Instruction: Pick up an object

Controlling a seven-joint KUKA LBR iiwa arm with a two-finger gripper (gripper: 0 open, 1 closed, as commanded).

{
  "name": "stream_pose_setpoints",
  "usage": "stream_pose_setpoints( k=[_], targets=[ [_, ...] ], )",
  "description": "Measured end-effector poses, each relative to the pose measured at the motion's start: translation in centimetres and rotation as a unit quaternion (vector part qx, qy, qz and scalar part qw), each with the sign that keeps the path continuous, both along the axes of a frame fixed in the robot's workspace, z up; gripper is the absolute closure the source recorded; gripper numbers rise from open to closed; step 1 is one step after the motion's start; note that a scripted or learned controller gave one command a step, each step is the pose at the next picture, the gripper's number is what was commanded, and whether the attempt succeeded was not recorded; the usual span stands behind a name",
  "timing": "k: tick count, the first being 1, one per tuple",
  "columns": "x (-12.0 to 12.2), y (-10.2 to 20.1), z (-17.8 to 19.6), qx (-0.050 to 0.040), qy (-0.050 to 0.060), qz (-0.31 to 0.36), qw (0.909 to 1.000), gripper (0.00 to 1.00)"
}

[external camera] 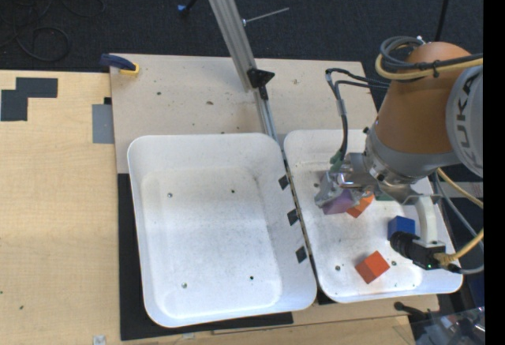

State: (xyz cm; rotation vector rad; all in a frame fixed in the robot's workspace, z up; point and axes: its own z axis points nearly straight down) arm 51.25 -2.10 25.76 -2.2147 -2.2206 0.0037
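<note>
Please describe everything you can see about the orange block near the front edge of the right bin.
The orange block is a small cube-like piece with flat faces and sharp edges, matte, probably wood or plastic. It lies on the floor of the right bin, close to the front rim, turned so one corner points toward the camera. The top face looks lighter than the sides. It lies apart from the blue block behind it, and the pincer is farther back, not touching it.

Bright, even overhead light; soft shadows, slightly grainy, dark floor.
</note>
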Motion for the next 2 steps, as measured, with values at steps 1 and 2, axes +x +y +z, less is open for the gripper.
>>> stream_pose_setpoints(
  k=[1, 2],
  targets=[
    [0.8, 5.6, -1.1, -0.0002, 0.001, 0.001, 1.0, 1.0],
    [0.9, 10.1, -2.3, -0.0005, 0.002, 0.001, 1.0, 1.0]
  ],
)
